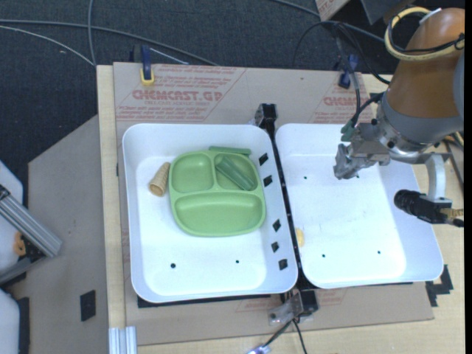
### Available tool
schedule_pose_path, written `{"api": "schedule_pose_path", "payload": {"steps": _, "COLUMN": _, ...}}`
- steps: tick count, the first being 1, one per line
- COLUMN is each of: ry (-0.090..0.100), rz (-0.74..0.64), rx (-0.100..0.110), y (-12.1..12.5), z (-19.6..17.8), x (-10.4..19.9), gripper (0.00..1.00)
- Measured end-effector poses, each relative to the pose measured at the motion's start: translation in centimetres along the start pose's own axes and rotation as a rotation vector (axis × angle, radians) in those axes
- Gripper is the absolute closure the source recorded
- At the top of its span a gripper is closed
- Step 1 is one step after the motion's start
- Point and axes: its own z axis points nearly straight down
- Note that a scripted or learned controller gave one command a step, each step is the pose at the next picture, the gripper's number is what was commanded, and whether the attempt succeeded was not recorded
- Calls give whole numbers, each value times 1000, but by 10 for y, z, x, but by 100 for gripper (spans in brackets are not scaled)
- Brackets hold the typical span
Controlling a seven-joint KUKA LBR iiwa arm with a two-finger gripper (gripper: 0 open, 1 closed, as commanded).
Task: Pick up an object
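The bench (184,87) is a flat board with red lettering, and it carries two shallow white bins side by side. The left bin (147,271) holds everything worth grabbing; the right bin (369,264) has the arm (431,65) hanging over its upper part, grey with an orange band, reaching in from the right.

The gripper (346,169) points down over the right bin, close to its floor, with nothing between its tips that I can make out. Whether it is spread or pressed together I cannot tell from this angle.

In the middle of the left bin sits a green divided plate (217,194), broad and rigid-looking, probably light plastic and a bit slick. Its raised rim looks like the only place to pinch it. In its upper right compartment lies a darker green wedge (237,172), smaller and easier to close on across its narrow width. Touching the plate's left edge is a little tan cone (158,178), likely light and apt to roll, best taken across its middle. A small yellowish bit (299,236) sits by the divider between the bins.
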Motion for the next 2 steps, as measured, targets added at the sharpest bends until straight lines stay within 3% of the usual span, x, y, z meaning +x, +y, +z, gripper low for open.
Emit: {"api": "schedule_pose_path", "payload": {"steps": 2, "ry": 1, "rz": -1, "rx": 0, "y": 28, "z": 22, "x": 103, "gripper": 100}}
